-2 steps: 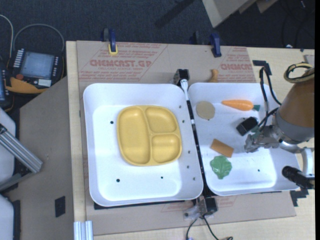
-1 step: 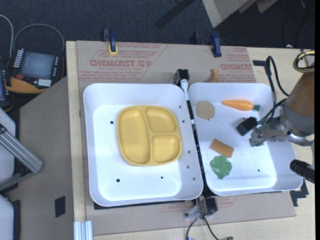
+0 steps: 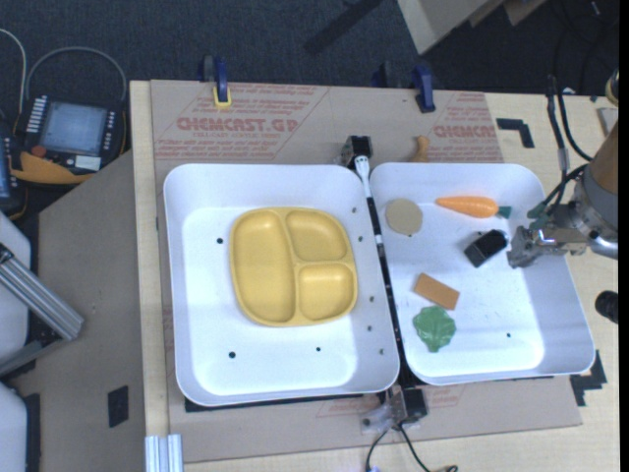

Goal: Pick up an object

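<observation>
A small black block (image 3: 485, 248) is seen in the right bin (image 3: 550, 352), just beside the gripper (image 3: 521, 247), which is lowered at the bin's right side. Whether the block is touched cannot be told, and the state of the fingers cannot be told either. A carrot (image 3: 468, 206), a tan disc (image 3: 403, 216), an orange-brown block (image 3: 435, 290) and a green broccoli piece (image 3: 433, 326) are lying nearby. A yellow divided plate (image 3: 293, 264) is placed in the left bin (image 3: 197, 264).
</observation>
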`<state>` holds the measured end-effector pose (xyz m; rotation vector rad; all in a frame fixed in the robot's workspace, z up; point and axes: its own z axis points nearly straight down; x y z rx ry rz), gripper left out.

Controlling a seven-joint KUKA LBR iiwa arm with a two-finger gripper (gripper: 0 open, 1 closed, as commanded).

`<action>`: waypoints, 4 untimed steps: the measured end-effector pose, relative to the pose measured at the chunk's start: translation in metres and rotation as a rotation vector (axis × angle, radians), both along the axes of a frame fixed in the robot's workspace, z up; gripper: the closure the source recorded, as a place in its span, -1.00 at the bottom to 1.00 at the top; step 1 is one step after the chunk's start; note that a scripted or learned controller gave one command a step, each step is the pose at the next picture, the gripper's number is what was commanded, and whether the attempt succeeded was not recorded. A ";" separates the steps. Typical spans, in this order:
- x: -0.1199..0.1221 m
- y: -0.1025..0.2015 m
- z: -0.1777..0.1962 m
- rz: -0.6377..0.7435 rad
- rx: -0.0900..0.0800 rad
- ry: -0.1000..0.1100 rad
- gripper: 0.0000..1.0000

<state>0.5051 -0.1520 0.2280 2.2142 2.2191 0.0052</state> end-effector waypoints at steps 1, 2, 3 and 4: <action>0.001 0.000 0.003 -0.001 0.001 0.004 1.00; 0.011 0.052 0.003 0.004 0.004 0.006 1.00; 0.005 0.111 -0.008 0.004 0.005 0.010 1.00; 0.009 0.169 0.000 0.004 0.003 0.005 1.00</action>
